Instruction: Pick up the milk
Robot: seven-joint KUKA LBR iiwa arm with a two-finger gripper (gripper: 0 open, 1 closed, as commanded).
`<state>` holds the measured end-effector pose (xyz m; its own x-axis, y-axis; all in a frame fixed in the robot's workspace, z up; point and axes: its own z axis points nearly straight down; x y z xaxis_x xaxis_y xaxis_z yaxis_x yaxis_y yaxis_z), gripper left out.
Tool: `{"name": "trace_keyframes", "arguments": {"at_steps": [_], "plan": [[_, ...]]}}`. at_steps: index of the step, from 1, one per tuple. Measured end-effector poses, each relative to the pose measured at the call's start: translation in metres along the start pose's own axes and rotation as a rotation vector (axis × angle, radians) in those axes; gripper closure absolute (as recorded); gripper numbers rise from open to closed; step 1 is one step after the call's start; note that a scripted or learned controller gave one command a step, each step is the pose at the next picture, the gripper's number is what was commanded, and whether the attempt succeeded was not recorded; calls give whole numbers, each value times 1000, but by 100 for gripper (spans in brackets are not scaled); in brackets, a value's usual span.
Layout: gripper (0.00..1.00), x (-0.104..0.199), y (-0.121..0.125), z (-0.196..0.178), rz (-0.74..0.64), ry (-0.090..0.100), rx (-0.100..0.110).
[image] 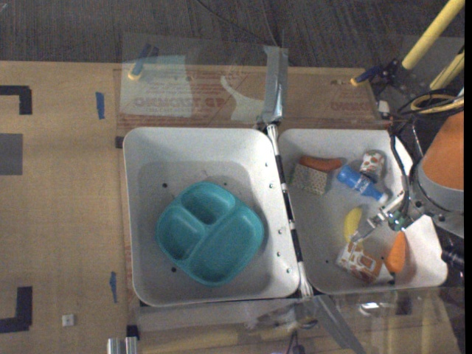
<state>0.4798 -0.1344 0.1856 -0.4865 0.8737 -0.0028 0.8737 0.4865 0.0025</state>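
A tan cardboard-covered bench (66, 220) carries two shallow white bins side by side, with dark carpet beyond its far edge. The left white bin (140, 153) holds a teal three-compartment plastic plate (210, 232). In the right white bin (324, 271) lie several toy groceries: the milk, a small brown-and-white printed carton (358, 259), lies at about five o'clock, with a yellow banana-like piece (352, 222) just beside it at twelve o'clock, an orange carrot (397, 253) at its three o'clock, and a blue bottle (361, 183) farther up. The gripper (377, 223) hangs just above the carton, its fingers spread and holding nothing. By my reading, the approach looks nearly made; descent, closing and lifting remain
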Motion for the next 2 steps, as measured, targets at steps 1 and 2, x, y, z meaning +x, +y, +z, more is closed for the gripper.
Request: {"name": "trace_keyframes", "arguments": {"at_steps": [1,2], "plan": [[0,-19,-3,68,-132,-10,-17],[0,-14,-7,-20,-260,-1,-1]]}}
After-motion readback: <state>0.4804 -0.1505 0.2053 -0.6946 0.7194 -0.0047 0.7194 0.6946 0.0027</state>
